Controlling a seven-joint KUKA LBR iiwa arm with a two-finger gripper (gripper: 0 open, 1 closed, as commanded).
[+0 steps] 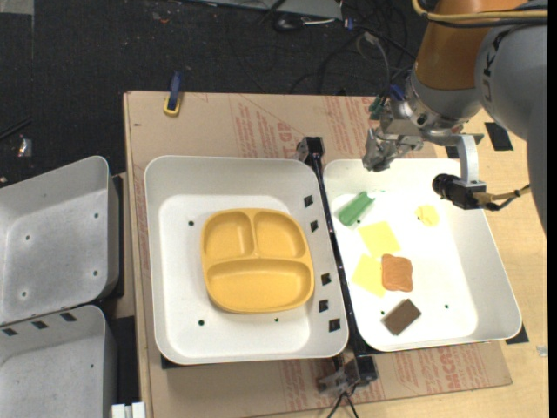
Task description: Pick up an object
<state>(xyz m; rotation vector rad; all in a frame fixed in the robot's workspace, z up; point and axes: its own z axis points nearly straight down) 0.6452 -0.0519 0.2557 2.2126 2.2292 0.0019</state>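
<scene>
Yellow tray [258,260] in your left bin [165,190]; the tool [378,158] hung over the right bin's [487,259] far left corner.

You could not tell whether the tool was spread or pressed together. Near it lay a green piece [354,208]; nearer you, two yellow slices [378,236], an orange slab [397,273] and a brown block [401,316].

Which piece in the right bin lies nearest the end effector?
The green piece, just below the end effector at the bin's upper left; the yellow, orange and brown ones sit farther down.
</scene>
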